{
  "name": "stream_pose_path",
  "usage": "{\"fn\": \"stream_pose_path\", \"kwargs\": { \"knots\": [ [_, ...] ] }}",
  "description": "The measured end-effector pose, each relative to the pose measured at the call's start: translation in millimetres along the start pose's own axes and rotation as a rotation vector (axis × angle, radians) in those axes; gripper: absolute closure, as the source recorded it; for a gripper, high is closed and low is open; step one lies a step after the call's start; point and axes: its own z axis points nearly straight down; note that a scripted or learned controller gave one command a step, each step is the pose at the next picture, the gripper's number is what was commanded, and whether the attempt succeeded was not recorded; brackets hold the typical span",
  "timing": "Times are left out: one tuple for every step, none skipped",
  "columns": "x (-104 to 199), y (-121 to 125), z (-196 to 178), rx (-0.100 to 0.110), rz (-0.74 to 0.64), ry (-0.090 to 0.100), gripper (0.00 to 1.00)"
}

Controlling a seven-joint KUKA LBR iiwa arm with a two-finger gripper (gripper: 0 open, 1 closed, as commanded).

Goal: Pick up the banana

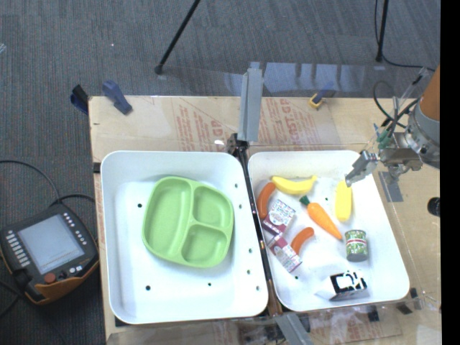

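While the right bin (392,254) is holding the banana (293,185), a carrot (323,220), a small can (356,244) and other toy food, you are seeing a green divided plate (189,221) lying in the left bin (118,192). The gripper (357,171) is hanging over the right bin's upper right, its state impossible to tell, with the banana lying well apart to its left, near the bin's top edge

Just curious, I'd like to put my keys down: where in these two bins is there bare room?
The left bin has bare floor around the green plate, widest along its near edge. In the right bin, only the near middle, between wrappers and black clip, is free; the banana end is crowded.
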Motion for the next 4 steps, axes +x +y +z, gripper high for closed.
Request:
{"fn": "stream_pose_path", "kwargs": {
  "knots": [
    [-40.8,27.2,137.3,0.000,-0.140,0.001,0.00],
    [-36.0,65.7,192.6,0.000,-0.139,0.006,0.00],
    [-36.3,66.4,182.6,-0.001,-0.141,0.004,1.00],
    [59.2,57.7,57.8,-0.001,-0.024,0.000,1.00]
  ]
}}
